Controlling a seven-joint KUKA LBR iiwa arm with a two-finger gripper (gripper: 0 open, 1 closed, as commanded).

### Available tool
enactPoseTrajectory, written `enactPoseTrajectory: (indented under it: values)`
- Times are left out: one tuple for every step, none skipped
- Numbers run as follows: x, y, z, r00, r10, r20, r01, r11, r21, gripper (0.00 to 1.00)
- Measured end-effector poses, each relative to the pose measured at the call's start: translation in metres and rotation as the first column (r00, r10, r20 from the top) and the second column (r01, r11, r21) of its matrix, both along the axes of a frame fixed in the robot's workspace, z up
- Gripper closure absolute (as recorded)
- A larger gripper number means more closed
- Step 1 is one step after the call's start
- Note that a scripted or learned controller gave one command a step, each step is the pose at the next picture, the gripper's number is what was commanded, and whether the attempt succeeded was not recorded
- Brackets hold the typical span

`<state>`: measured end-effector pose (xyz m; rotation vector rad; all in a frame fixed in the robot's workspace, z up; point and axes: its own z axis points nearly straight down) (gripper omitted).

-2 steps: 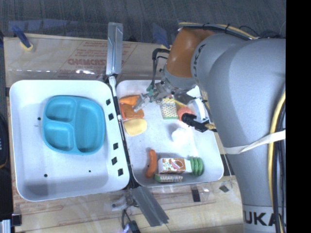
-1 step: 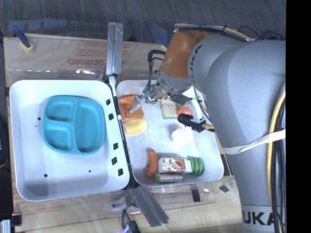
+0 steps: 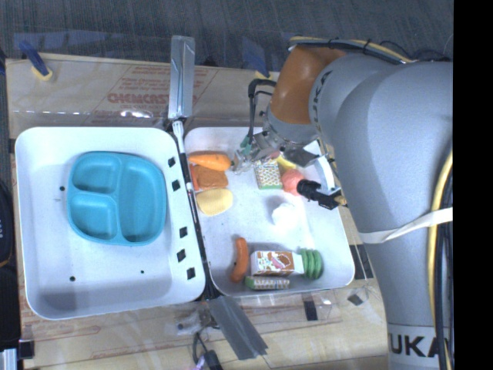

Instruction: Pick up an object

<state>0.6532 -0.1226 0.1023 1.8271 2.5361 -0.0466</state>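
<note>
Reaching into the far part of the right bin [image 3: 339, 272], your end effector [image 3: 248, 154] sits low among crowded items; you cannot tell its state from here. The likely targets lie just beside it: a carrot [image 3: 210, 161] touching a brown bread piece [image 3: 209, 178], with a patterned packet [image 3: 268, 176] on its right. Nothing appears lifted yet. Your main risk is the crowding: a descent between carrot and packet could nudge both aside or pinch an edge that slips out. The bin's far wall is close too, so watch for a collision there. The blue tray [image 3: 117, 196] in the left bin [image 3: 31, 206] sits well apart.
</note>
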Motion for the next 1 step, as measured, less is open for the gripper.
enactPoseTrajectory:
  values:
    - [0.0024,0.0111,0.0003,1.000,0.011,0.003,-0.011,1.000,0.014,0.00]
